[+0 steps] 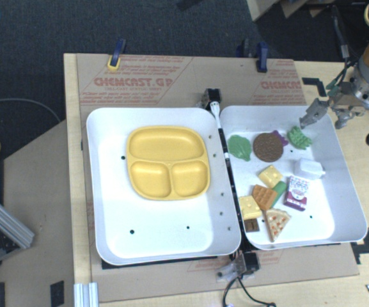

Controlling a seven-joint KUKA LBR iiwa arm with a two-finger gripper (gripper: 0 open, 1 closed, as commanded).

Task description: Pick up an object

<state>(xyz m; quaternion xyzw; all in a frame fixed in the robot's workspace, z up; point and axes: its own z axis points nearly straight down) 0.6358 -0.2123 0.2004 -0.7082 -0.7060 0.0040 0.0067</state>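
My gripper [327, 118] hovers over the far right corner of the right bin [347, 190], open with nothing between its fingers. One finger [312, 115] points down at a green leafy toy [299, 137] just below it and is apart from it. Farther left lie a brown patty [268, 146] and a green leaf piece [240, 147]. Nearer the front are a white piece [311, 168], a yellow cheese wedge [270, 175], an orange cracker [264, 196], a purple and white packet [297, 192], a yellow block [249, 206] and a pizza slice [275, 222].
The left bin [107, 222] holds a yellow divided plate [169, 162]. A raised divider [222, 165] runs between the two bins. Clamps [114, 59] [261, 56] sit on the board's far edge. Bare bin floor shows at the right bin's near right corner.
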